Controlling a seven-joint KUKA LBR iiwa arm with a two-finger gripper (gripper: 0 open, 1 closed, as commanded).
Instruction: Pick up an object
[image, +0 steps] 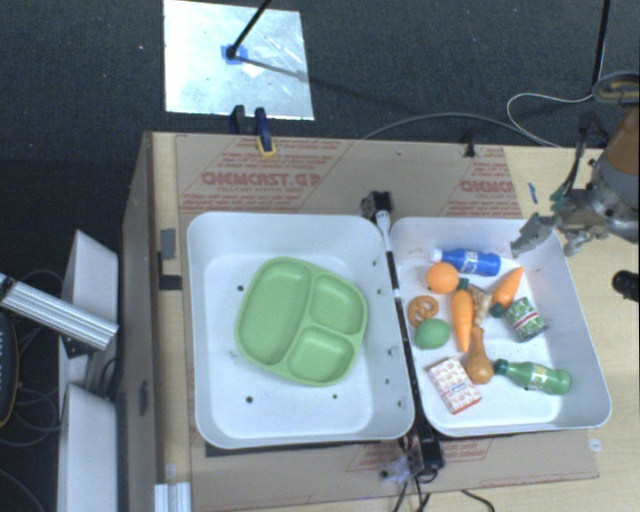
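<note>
Where arm (620, 170) exits frame, fingers (545, 228) blurred, state unclear.

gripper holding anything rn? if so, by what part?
Nothing held. The gripper hangs open over the right bin's far right edge, apart from the toys.

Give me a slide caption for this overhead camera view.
Arm's tool hovers at the right bin of toy food; green divided plate sits in the left bin.
</note>
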